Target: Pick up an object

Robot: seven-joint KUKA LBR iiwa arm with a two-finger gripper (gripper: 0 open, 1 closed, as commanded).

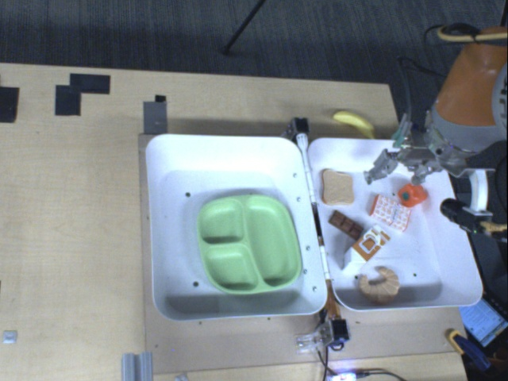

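The small orange-red toy (412, 194), maybe a tomato or pepper, sits in the right bin (444, 288) toward the worktop's far right side, just beside a red-and-white patterned card (390, 213). It looks light, rigid and rounded, so I'd judge it could roll away; pinching across its middle seems safest. The tool (401, 163) hangs just above it at the bin's far edge, and I cannot tell how wide it is spread or whether it has anything, since the metal parts blur together. Nearby lie a toast slice (337, 186), a chocolate bar (346, 224) and a bagel-like ring (379, 283); a green divided plate (249, 240) sits in the left bin (171, 213).
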